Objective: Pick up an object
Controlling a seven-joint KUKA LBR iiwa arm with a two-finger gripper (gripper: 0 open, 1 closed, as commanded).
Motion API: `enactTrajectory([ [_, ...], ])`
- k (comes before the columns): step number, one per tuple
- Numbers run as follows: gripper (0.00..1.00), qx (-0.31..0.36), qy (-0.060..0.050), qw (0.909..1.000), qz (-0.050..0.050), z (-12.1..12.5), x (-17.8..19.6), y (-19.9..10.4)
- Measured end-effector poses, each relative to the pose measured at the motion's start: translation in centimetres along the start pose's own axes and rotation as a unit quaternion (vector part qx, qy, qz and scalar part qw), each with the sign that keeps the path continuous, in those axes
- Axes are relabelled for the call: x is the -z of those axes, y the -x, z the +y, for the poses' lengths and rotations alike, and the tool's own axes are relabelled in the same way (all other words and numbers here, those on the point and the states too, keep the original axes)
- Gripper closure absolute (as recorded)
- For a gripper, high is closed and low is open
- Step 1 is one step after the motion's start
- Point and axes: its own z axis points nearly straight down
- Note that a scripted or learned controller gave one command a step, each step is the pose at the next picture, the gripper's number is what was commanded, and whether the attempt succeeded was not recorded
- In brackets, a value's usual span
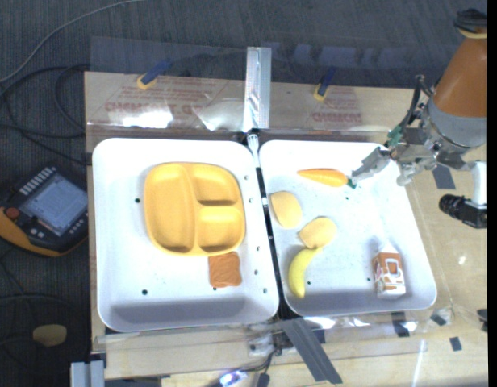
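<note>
Grey carpet surrounds your worktop (345, 103). You see the gripper (355, 181) just beside the orange carrot (322, 176) in the right bin's (414, 240) far part, touching its tip; whether the fingers are spread or closed cannot be told

Floor: dark grey carpet (39, 22). A thin pale cable (95, 10) crosses it at the top left, with black cables (31, 79) looping below.

A black-and-orange handheld control pendant with a grey screen (39, 208) lies on the carpet, left of the bench. A small tan rounded item (48, 334) lies near the lower left corner; it cannot be identified.

A light wooden bench top (377, 107) bears a left shallow white plastic bin (103, 216) and a right shallow white plastic bin (410, 208), touching along their inner rims.

An upright metal strip (258, 87) stands behind their junction. Crinkled clear plastic sheeting (176, 107) lies behind the bins, with two yellow-and-blue clips (154, 74) (323, 87) on it.
</note>
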Motion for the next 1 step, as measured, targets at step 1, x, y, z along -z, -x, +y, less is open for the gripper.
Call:
enactTrajectory([
  [1, 0.0, 0.157, 0.001, 0.9876, -0.002, 8.33, -7.55, -0.15],
])
